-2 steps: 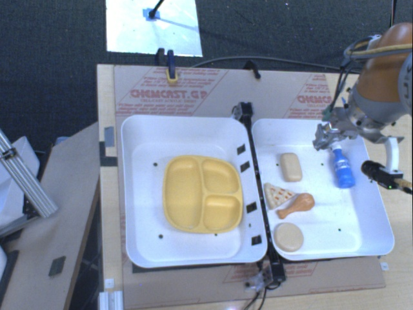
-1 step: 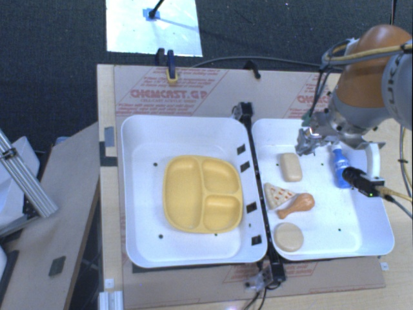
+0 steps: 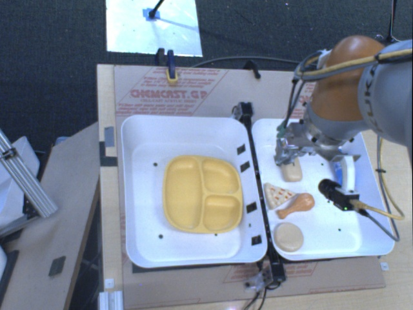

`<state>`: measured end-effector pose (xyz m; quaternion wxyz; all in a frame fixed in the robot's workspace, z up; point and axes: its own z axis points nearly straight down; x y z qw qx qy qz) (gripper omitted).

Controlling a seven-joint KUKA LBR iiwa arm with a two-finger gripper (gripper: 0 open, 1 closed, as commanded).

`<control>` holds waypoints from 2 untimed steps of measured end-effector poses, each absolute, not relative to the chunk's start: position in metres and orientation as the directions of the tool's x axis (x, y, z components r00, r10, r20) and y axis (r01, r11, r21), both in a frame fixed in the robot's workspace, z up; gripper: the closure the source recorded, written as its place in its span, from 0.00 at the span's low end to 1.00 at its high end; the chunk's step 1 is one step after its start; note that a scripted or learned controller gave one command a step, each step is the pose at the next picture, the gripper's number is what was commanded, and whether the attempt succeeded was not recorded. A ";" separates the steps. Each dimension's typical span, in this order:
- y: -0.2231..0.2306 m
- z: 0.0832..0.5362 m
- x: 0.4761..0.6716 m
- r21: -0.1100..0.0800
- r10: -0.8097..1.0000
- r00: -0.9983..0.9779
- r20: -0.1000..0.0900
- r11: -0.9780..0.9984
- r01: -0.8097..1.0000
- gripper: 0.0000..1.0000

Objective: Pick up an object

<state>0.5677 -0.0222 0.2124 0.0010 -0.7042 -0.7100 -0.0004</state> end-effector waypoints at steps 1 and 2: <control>0.029 0.208 0.560 0.000 1.000 -0.009 0.002 0.009 1.000 1.00; 0.090 0.213 0.543 0.000 1.000 -0.011 0.003 0.011 1.000 1.00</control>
